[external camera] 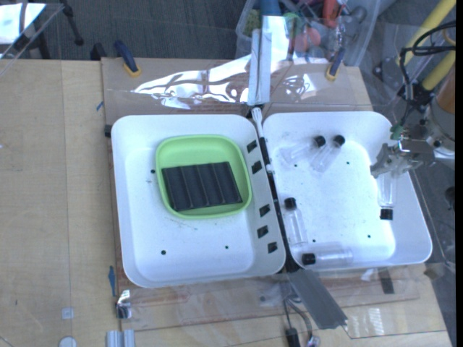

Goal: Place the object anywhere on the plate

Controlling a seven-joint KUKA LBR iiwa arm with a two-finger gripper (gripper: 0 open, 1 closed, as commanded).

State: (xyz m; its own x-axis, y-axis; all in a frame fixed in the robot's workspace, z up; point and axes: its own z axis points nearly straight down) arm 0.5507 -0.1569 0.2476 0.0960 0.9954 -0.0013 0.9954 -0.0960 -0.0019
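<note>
Gripper [391,166] at the far right rim of the right bin [340,186], and a clear vial [387,192] runs straight down from its tip. The long axis is near vertical in the view, with the black cap at the low end, over the bin's sloped wall. Whether the gripper clamps it or stands open, I cannot tell.

4 more clear vials [324,152] lie scattered in that bin: 2 up top, 1 along the divider [262,186], 1 at the bottom edge. In the left bin [137,215] sits the plate [168,154], lime green, glossy, a rounded square. A dark ribbed slab [201,185] covers its middle. The wooden desk [51,194] lies all around.
</note>
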